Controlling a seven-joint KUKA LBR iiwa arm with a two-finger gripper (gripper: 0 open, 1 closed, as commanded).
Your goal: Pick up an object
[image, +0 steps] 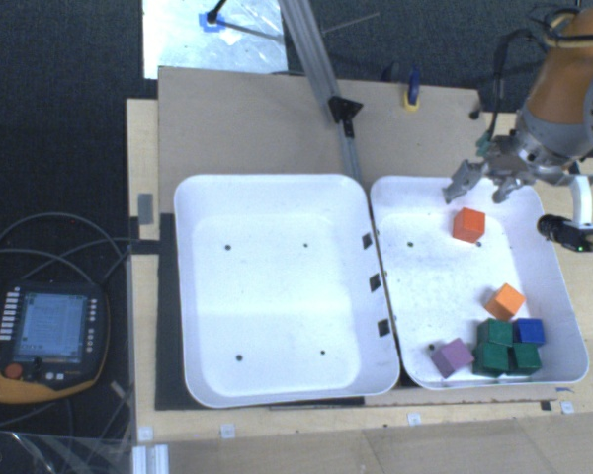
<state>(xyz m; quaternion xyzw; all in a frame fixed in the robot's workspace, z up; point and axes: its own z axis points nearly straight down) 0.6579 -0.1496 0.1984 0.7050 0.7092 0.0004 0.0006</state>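
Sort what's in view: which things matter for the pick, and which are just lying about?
Job: tool; red-orange block just below it; orange block; purple block; green blocks; blue block; right bin.

Lying about: left bin; teach pendant; blue clamp.

A pale brown counter [257,126] stands on dark carpet [49,87]; a grey pole [311,38] slants across its far side; a handheld control pad [44,339] with looped cables lies on the floor at left; a shiny sheet [212,18] glints beyond.
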